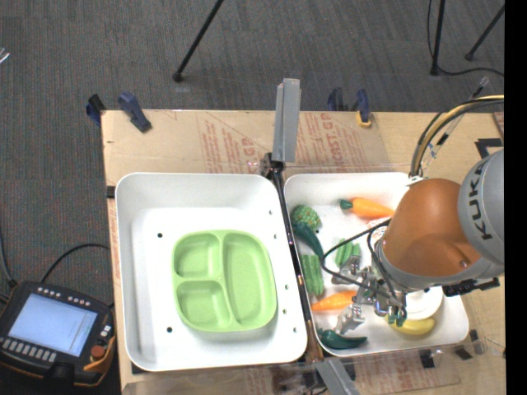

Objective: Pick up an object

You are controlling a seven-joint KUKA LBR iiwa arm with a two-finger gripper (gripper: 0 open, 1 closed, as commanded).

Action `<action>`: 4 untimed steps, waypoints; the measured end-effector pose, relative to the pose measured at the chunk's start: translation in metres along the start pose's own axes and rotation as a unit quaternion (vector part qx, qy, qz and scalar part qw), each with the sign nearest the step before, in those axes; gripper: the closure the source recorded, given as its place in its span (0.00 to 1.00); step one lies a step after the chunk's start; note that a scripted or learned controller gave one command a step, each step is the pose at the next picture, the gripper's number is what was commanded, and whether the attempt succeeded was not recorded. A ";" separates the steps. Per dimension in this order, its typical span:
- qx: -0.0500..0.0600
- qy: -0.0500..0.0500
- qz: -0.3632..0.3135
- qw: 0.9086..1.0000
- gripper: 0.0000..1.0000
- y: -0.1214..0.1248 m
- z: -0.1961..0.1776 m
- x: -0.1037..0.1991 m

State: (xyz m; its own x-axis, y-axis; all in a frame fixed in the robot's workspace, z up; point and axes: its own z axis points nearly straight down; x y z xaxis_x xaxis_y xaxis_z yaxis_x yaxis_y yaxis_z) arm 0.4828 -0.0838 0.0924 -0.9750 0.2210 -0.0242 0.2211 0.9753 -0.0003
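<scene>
1. An orange carrot (334, 302) is seen lying in the right bin (428, 348), near its front edge, and is judged the likeliest thing to be picked, since it lies closest to the tool.
2. Its long axis is laid roughly across the bin, left to right with a slight tilt; its right end is met by the metal parts of the end effector (368, 303).
3. From the end effector the carrot is thus placed to the left in the picture, touching or just beside it; whether it sits between the fingers cannot be told, nor can it be told whether they are apart or together, as they are hidden among cables and brackets.
4. The coming move is judged to turn on that closeness: a small shift toward the carrot's middle, with the closing line set across its long axis.
5. Just in front of the carrot a dark green piece (342, 339) is found; to its right a yellow banana (414, 327) is partly covered by the wrist.
6. Farther back a second carrot (367, 208), green vegetables (313, 271) and a leafy piece (305, 218) are spread.
7. In the left bin (136, 220) a green divided plate (223, 281) is set, well apart from the work.
</scene>
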 end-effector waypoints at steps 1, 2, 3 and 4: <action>-0.001 0.007 -0.004 1.000 1.00 0.002 -0.007 0.003; -0.001 0.010 0.017 1.000 1.00 -0.028 0.006 -0.068; 0.001 0.013 0.147 0.989 1.00 -0.012 0.004 0.005; 0.000 0.006 0.187 0.982 1.00 0.050 -0.147 -0.030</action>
State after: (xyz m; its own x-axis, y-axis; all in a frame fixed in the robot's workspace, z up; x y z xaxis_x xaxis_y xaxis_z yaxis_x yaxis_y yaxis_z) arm 0.5198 -0.0414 0.2399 -0.8259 0.5638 -0.0100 0.5637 0.8259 0.0071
